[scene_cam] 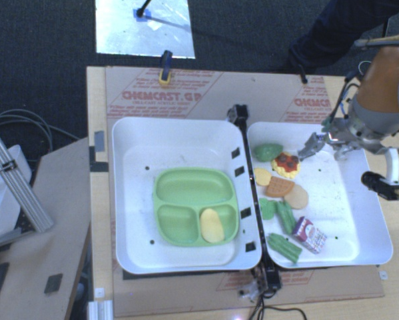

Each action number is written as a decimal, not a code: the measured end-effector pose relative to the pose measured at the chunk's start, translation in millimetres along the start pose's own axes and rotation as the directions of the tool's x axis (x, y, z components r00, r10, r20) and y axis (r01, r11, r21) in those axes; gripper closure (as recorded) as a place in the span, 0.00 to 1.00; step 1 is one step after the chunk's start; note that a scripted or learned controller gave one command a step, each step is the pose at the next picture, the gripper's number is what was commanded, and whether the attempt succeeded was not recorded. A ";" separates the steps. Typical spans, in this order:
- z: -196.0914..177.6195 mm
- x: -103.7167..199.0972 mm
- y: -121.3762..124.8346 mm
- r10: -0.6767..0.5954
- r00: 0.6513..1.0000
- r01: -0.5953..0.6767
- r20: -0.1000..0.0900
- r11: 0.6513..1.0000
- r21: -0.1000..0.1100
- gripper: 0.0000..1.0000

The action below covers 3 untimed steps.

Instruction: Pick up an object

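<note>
Claw [317,145]: hanging over the right bin [369,245] near its far edge, just right of the pizza slice [286,165]; spread of its tips cannot be told; nothing seen in it.

Right bin, near to far: green pod [284,248] and red packet [310,235] lying at the near edge; green pieces [278,212]; round biscuit [296,197]; cracker [278,187]; pizza slice; green leaf [268,152].

Left bin [139,145]: green tray [186,192] sitting inside, yellow piece [212,225] lying in its near right compartment.
</note>
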State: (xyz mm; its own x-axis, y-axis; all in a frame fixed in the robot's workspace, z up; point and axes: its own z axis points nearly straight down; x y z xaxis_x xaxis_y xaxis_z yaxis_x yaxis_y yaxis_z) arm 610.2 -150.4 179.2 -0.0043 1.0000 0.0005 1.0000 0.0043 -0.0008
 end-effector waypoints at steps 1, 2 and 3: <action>34.2 5.1 -15.3 0.003 1.000 -0.003 0.000 1.000 0.000 0.00; -34.0 15.2 63.0 -0.003 1.000 0.003 0.004 1.000 -0.014 0.00; 16.6 46.8 6.9 0.003 1.000 -0.003 -0.002 1.000 0.005 0.00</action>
State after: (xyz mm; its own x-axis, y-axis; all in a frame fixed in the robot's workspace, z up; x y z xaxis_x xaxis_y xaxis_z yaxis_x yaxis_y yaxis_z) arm 617.0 -103.6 162.7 -0.0016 1.0000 0.0025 1.0000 0.0016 -0.0059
